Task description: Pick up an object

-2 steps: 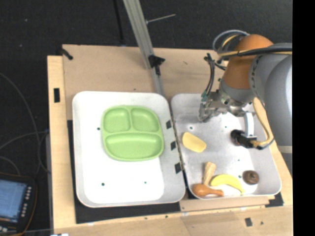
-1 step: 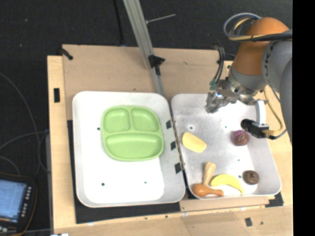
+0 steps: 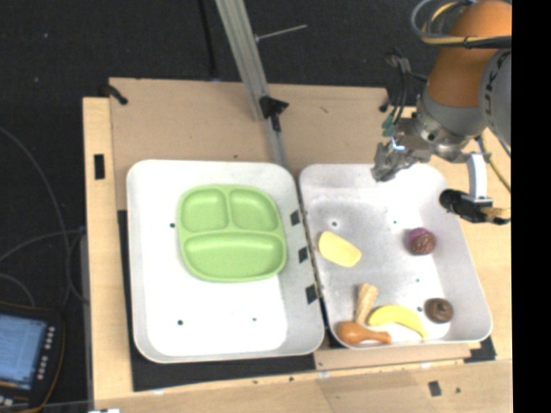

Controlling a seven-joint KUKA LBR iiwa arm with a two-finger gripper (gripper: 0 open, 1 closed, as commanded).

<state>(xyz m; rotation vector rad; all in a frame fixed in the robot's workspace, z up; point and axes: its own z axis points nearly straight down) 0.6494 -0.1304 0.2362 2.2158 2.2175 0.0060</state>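
My claw [image 3: 385,169], finger state undeterminable, hangs upper right over the right bin [image 3: 344,189]. Risk: descending here closes on bare floor, missing the purple fruit [image 3: 421,242].

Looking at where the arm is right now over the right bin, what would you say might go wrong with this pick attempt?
1. The gripper sits near the right bin's far edge, apart from every item, so closing here would likely grab nothing.
2. The banana, the cone and the orange piece crowd together by the near wall; a descent there may nudge neighbours or hit the rim.
3. The purple item looks rounded and might slip from the fingers.
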